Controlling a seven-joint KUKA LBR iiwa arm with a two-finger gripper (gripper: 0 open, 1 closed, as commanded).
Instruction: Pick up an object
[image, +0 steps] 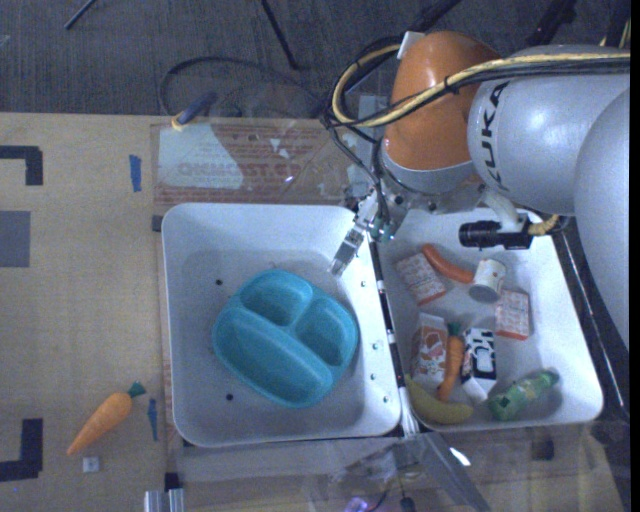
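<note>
We see two white bins side by side. The left bin (190, 330) holds a teal divided plate (286, 336). The right bin (575, 340) holds a toy carrot (452, 366), a banana (437, 403), a green bottle (520, 394), small cartons (431, 352), a black-and-white carton (480, 355), an orange sausage-like piece (447, 264) and a white cup (487, 279). Another carrot (100, 422) lies on the bench outside the bins. The gripper (360, 235) hangs over the inner edge between the bins, nothing visibly held; we cannot tell its grip, since the arm (520, 120) hides most of it.
</note>
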